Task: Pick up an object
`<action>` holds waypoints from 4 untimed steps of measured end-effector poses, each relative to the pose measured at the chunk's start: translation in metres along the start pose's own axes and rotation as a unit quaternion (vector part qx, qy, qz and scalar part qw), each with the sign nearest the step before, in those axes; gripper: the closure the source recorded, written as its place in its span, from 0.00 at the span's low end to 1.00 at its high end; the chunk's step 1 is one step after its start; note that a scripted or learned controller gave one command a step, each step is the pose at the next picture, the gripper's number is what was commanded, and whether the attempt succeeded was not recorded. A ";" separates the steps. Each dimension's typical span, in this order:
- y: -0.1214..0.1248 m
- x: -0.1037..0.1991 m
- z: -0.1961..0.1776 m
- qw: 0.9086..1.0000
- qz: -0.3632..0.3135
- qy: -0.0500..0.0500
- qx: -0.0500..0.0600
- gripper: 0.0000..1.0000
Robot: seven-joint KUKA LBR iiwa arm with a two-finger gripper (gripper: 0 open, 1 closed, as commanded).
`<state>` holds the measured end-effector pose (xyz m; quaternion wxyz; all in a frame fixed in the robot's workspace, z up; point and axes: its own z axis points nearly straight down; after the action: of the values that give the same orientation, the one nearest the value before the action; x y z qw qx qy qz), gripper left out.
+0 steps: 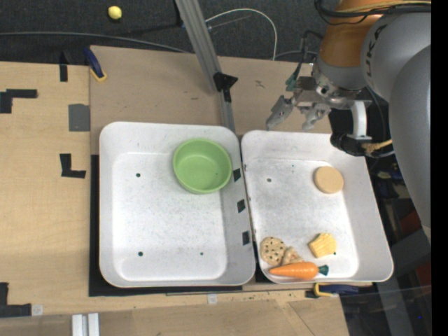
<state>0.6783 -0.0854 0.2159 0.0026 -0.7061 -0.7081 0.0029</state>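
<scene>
Camera view shows the jaws spread open, gripping nothing, above the right bin's far rim. Below them lies a round biscuit; descending squarely, straddling it, seems wisest.

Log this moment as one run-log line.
pincer: open, nothing held, above right bin's far rim | right bin: round biscuit, cookie, carrot, yellow piece | left bin: green bowl

Two bins sit side by side on the worktop. A bowl lies in the left bin, toward its far right part. In the right bin, a round biscuit rests right of centre (well apart from the rest); a cookie, a wedge and a carrot cluster along the near edge.
</scene>
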 end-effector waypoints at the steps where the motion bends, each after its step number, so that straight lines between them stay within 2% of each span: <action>1: -0.004 -0.007 0.061 1.000 0.001 0.000 0.000 0.00; 2: -0.012 -0.011 0.123 1.000 0.001 0.000 0.000 0.00; 3: -0.010 -0.010 0.109 1.000 0.000 0.000 -0.002 1.00; 4: -0.012 -0.012 0.066 1.000 0.001 0.000 -0.005 1.00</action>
<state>0.6655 -0.0973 0.1502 -0.0012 -0.7068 -0.7074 -0.0009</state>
